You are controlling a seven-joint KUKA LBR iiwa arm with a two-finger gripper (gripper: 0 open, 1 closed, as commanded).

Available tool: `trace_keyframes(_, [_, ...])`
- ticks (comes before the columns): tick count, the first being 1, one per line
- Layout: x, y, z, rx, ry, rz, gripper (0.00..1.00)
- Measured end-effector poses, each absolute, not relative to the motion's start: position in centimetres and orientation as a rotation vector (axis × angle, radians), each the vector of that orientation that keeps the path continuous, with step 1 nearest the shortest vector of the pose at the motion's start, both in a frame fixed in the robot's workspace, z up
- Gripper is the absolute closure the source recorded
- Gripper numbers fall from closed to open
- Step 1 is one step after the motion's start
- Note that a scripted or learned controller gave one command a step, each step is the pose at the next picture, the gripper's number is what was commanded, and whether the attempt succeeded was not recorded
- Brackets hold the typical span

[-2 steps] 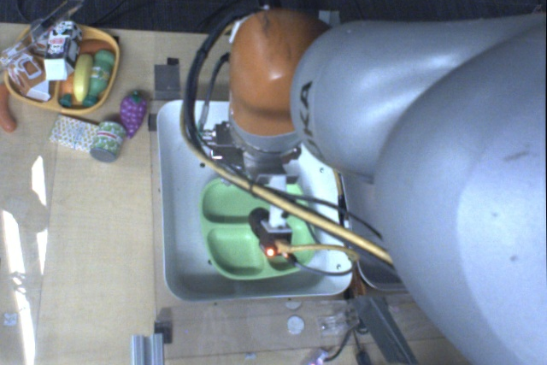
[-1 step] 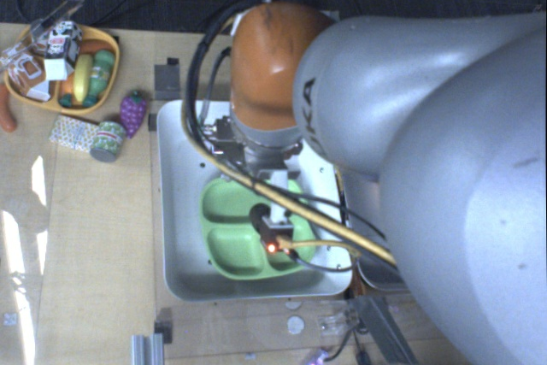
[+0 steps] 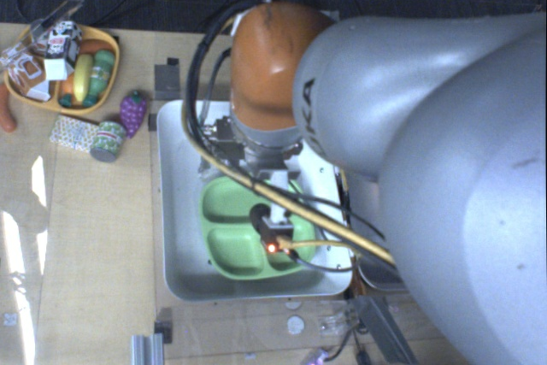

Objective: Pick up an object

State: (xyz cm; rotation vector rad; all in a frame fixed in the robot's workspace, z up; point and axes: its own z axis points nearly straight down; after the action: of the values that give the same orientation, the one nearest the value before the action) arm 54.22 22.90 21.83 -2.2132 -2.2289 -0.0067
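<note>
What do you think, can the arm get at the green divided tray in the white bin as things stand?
Probably yes: the arm hangs right over the green divided tray, which lies in the white bin, and nothing visible sits on the tray to block it.

A divided dish (image 3: 224, 228) lies in the bin (image 3: 177, 256), a bowl (image 3: 112, 66) to its left.

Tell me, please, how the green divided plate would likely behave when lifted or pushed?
The green divided plate looks like moulded plastic, so probably stiff and light. Its smooth, rounded rim may slip from a pinch. Lying flat in the white bin, it should slide rather than roll.
</note>
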Motion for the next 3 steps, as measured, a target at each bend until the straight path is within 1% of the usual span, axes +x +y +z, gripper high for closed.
trace_keyframes(1, [54.3, 23.0, 22.8, -2.213, -2.228, -0.01, 1.0])
trace_keyframes(2, [54.5, 20.3, 28.2, -1.76, -2.605, -0.006, 1.0])
trace_keyframes(3, [54.6, 20.4, 29.2, -1.757, -2.608, -0.009, 1.0])
